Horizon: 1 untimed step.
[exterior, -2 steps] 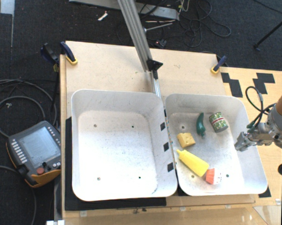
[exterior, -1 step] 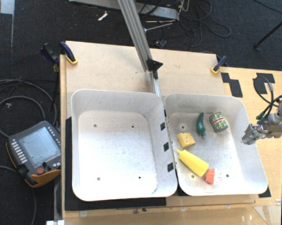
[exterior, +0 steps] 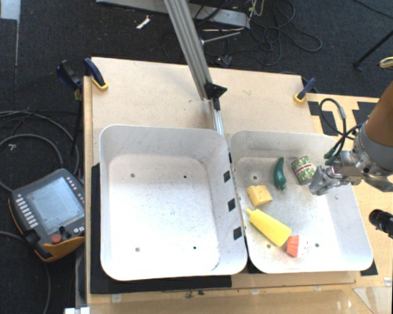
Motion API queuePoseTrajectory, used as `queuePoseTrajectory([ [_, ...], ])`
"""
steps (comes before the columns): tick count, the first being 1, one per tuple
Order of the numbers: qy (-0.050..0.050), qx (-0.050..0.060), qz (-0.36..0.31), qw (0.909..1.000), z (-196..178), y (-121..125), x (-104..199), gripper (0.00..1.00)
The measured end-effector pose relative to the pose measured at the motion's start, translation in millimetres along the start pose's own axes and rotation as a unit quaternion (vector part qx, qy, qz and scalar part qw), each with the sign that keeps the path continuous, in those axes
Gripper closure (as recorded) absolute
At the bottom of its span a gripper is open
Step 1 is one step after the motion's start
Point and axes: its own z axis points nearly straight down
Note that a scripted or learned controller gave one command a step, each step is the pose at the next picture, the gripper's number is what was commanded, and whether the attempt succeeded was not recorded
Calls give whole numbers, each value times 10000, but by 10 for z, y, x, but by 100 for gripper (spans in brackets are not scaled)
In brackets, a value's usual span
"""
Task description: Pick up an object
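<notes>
Can (exterior: pixel 304 169) sits just left of jaws (exterior: pixel 317 184), w/o contact.

Two white bins, the left bin (exterior: pixel 159 203) and the right bin (exterior: pixel 339 237), rest on a pale tan bench (exterior: pixel 154 93). The right bin contains a yellow bottle (exterior: pixel 269 227) with an orange-red cap (exterior: pixel 293 246), a pale yellow block (exterior: pixel 259 195), a dark teal curved object (exterior: pixel 280 174), and a can (exterior: pixel 303 169) patterned green and white. The gripper (exterior: pixel 320 182) is metallic grey.
</notes>
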Motion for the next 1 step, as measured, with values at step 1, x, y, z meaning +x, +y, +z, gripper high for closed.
queuePoseTrajectory([
  [1, -3, -11, 3, 10000, -46, 174, 437, 100],
])
